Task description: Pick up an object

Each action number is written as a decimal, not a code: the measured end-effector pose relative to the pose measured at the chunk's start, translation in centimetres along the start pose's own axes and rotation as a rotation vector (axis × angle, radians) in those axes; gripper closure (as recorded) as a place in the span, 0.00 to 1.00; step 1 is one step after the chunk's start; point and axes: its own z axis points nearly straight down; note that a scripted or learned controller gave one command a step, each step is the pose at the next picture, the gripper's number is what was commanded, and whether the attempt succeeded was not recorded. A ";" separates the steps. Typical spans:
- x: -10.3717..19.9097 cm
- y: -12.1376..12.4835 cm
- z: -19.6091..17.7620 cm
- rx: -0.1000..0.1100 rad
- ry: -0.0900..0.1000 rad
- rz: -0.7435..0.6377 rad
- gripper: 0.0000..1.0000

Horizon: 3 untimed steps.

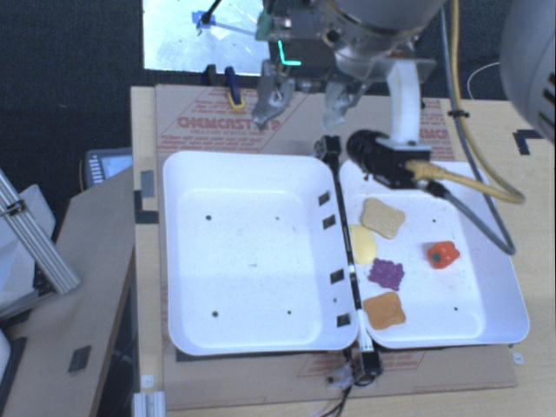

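Note:
My gripper (302,104) hangs high over the back of the bench, above the seam between the two bins, well apart from every object. Its two fingers (268,102) are spread wide, so it is open with nothing between them. The right bin (486,294) holds several small items along its left side: a tan biscuit (382,217), a pale yellow piece (361,246), a purple bunch (386,274) and an orange slice (385,310). A red-orange pepper (442,254) lies alone further right.
The left bin (252,259) sits beside the right one, joined by a black-clipped divider (343,233). Both rest on a cardboard sheet (208,120). A yellow-and-blue clamp (233,89) stands at the back left.

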 end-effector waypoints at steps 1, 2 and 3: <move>0.0 0.0 -1.1 -0.002 0.001 -0.004 1.00; 0.0 0.0 -1.1 -0.002 0.001 -0.005 0.00; 0.1 0.0 -2.3 -0.004 0.003 -0.009 1.00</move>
